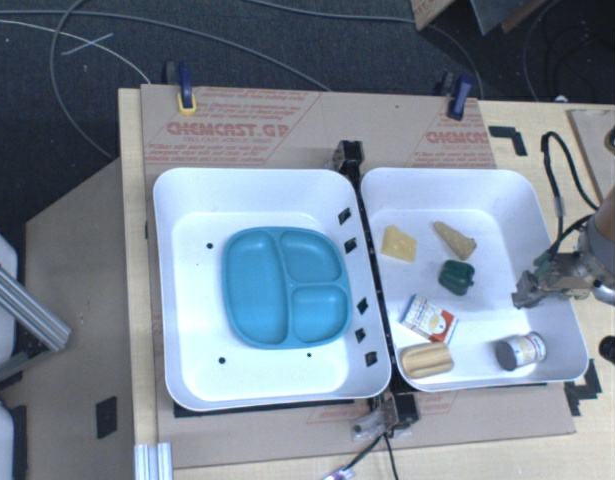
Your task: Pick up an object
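The right bin [507,193] holds several small objects. A yellow cheese-like square [398,243] and a tan wedge [454,239] lie toward its back. Below the wedge sits a dark green pepper [456,277]. A red and white packet [427,319] lies near the middle, with a tan bun [426,360] at the front edge. A grey can [518,351] lies on its side at the front right. My gripper [535,288] hangs over the bin's right side, above the can and to the right of the pepper, touching neither.
The left bin [187,268] carries a blue divided plate [285,286]. A black divider with clips [359,268] runs between the bins. Cables [557,183] loop beside the right bin's far right rim. Clamps [187,96] hold the board at the back.
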`<control>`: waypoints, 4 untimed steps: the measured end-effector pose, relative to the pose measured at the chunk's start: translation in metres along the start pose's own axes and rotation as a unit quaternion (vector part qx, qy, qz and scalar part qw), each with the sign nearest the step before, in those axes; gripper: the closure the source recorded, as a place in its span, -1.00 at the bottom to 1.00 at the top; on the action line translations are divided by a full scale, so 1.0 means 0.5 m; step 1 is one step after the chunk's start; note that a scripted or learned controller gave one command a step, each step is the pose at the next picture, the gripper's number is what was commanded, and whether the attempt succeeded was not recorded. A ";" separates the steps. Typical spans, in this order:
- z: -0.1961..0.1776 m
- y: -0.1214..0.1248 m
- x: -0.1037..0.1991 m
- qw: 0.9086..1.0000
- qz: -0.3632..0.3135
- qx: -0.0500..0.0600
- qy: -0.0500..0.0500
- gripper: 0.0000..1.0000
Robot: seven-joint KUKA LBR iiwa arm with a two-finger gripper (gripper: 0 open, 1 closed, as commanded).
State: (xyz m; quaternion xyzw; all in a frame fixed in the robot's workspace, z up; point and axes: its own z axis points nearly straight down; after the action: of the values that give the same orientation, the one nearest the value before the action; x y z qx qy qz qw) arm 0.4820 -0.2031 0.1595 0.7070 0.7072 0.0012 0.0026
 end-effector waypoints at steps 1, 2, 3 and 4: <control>-0.091 0.015 0.006 1.000 -0.001 0.000 0.000 1.00; -0.129 0.017 0.006 1.000 0.000 0.001 0.001 1.00; -0.150 0.024 0.122 1.000 -0.003 0.002 0.003 1.00; -0.167 0.035 0.231 1.000 -0.003 0.002 0.002 1.00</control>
State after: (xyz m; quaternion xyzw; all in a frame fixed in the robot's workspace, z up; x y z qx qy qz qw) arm 0.4987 -0.0874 0.2429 0.7051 0.7091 0.0010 0.0000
